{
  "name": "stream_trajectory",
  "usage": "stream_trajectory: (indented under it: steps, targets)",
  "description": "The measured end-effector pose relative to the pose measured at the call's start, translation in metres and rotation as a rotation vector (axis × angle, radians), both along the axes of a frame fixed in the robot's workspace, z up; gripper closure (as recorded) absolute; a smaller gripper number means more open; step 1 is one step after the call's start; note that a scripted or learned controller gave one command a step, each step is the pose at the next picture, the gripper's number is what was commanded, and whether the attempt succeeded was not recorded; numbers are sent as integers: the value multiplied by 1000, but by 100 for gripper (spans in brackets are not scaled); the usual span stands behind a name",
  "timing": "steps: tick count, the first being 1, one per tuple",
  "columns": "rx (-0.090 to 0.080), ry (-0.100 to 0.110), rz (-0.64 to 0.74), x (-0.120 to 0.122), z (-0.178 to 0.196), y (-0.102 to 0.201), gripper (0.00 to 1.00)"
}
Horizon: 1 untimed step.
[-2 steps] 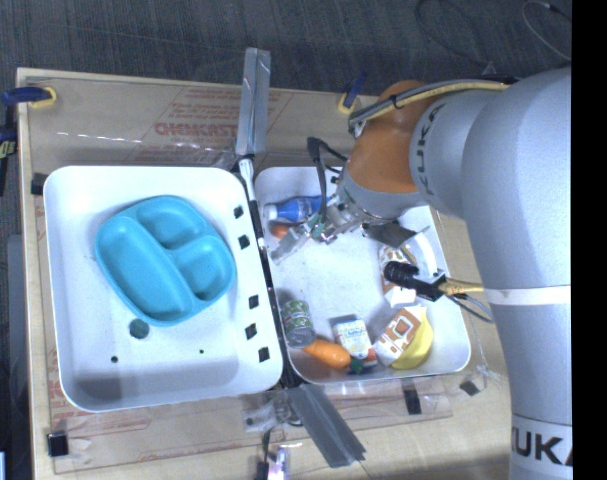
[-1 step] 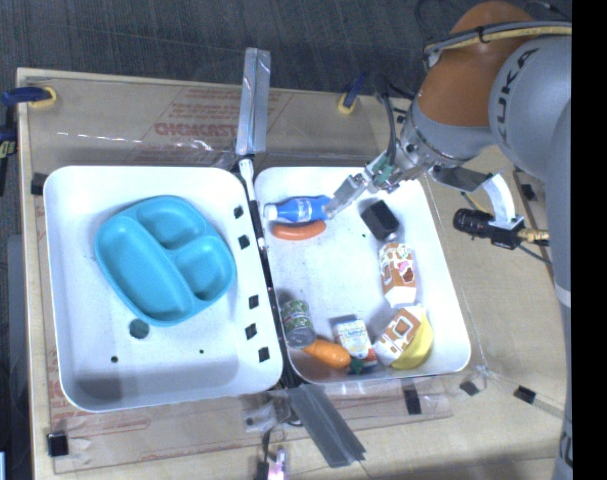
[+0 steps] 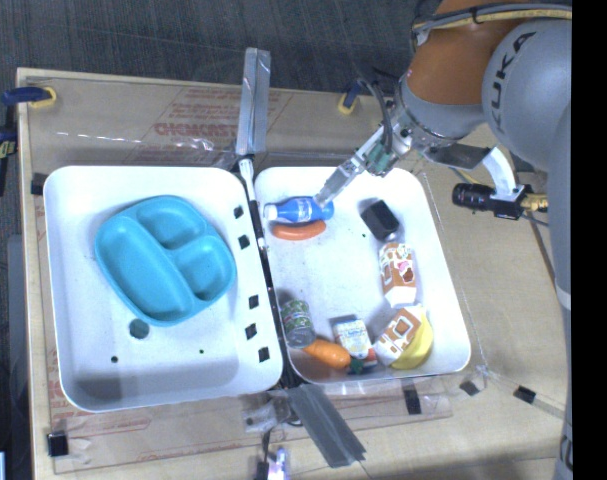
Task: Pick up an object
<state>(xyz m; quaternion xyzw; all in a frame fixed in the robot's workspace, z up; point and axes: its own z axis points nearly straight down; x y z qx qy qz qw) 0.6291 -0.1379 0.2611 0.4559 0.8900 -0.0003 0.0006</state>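
camera view: blue divided tray in left bin, blue bottle in right bin

A robotics lab: a grey and orange robot arm reaches over a wooden worktop; two white bins sit taped down; blue clamps grip its edge; dark carpet behind.

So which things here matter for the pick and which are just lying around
In play: gripper, blue bottle at its tip, right bin.
Lying about: hot dog, black block, carrot, can, blue tray, left bin.
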Motion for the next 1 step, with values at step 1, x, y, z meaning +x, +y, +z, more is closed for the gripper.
stream_trajectory:
  steps: [1]
  targets:
    - [1, 4, 94, 26, -158, -15, 0]
